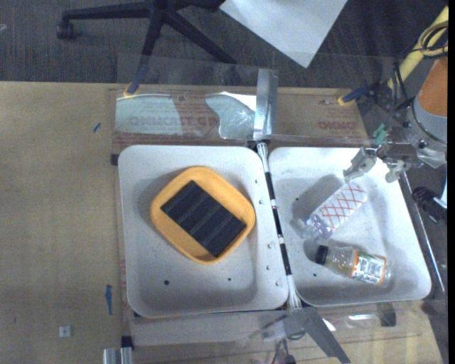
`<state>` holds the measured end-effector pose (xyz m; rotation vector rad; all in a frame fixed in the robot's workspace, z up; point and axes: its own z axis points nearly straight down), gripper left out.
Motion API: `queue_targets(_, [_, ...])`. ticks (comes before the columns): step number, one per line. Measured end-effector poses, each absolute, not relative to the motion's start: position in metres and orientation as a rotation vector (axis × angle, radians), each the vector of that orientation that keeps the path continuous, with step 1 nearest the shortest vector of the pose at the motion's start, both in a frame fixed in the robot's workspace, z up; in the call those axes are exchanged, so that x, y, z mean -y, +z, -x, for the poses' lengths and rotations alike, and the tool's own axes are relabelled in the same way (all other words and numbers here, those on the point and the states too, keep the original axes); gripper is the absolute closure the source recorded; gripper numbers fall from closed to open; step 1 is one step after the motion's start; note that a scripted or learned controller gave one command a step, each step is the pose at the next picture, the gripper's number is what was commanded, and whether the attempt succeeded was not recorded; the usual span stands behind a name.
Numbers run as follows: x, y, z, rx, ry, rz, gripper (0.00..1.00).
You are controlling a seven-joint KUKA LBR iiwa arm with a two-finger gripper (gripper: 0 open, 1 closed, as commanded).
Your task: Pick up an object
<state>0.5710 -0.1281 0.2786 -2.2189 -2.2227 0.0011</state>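
A robotics lab or workroom: a plain light-brown wooden counter carries two shallow white plastic bins fixed side by side, taped-down clear plastic sheeting lies behind them, and a black wheeled office-chair base stands on dark grey carpet.

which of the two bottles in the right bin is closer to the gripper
The clear bottle with the red crisscross label. It lies diagonally just below the gripper, while the amber bottle with the black cap lies farther down toward the bin's front edge.
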Motion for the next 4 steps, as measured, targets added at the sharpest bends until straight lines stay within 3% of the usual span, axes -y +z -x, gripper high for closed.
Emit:
queue_targets(1, [0.153,0.139,-0.603,2.415,-0.022,2.053,0.00])
queue_targets(3, [0.165,0.129,-0.614,2.486,-0.032,1.997,0.00])
queue_targets(4, [0.126,0.201,-0.656,2.482,-0.001,1.931,0.00])
